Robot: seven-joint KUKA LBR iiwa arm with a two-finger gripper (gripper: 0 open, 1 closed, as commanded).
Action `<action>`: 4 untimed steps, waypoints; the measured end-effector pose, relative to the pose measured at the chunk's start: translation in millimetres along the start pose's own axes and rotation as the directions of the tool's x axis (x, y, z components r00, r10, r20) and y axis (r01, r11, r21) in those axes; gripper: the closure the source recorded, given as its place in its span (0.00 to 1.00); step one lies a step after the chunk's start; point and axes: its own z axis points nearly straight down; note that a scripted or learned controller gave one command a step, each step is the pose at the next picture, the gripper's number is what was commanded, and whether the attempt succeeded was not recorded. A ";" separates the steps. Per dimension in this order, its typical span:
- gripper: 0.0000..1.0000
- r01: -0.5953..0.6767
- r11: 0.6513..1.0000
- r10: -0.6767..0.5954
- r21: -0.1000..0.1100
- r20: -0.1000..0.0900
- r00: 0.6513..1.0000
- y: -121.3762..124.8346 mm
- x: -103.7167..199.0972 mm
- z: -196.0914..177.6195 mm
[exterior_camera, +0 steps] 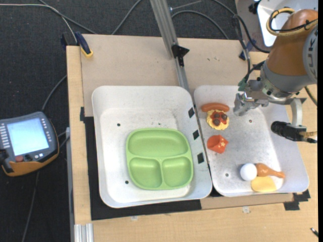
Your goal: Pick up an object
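The right bin (272,145) holds several small toy foods. A hot dog (215,107) lies at its back left, with a yellow piece topped by dark berries (217,120) just in front of it. A red piece (217,143) sits lower along the left wall. Near the front lie a white ball (248,171), a chicken drumstick (269,171) and a yellow piece (264,185). My gripper (242,106) hangs over the bin's back part, just right of the hot dog, and I see nothing between its fingers.
The left bin (108,135) holds a green three-compartment plate (159,158). A metal pole (169,34) rises from between the bins at the back. A teach pendant (28,142) lies off the bench at left. A black fitting (287,130) sticks in over the right bin's right wall.
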 end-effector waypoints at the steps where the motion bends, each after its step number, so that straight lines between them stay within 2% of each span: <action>1: 1.00 0.001 1.000 -0.001 -0.001 0.000 1.000 -0.1 2.0 -44.4; 2: 1.00 0.004 1.000 -0.004 0.009 -0.004 1.000 -13.8 48.2 -32.1; 3: 1.00 0.006 1.000 -0.006 0.011 -0.005 1.000 -30.8 110.7 -28.3; 4: 1.00 0.006 1.000 -0.006 0.007 -0.005 1.000 -35.1 163.5 -31.3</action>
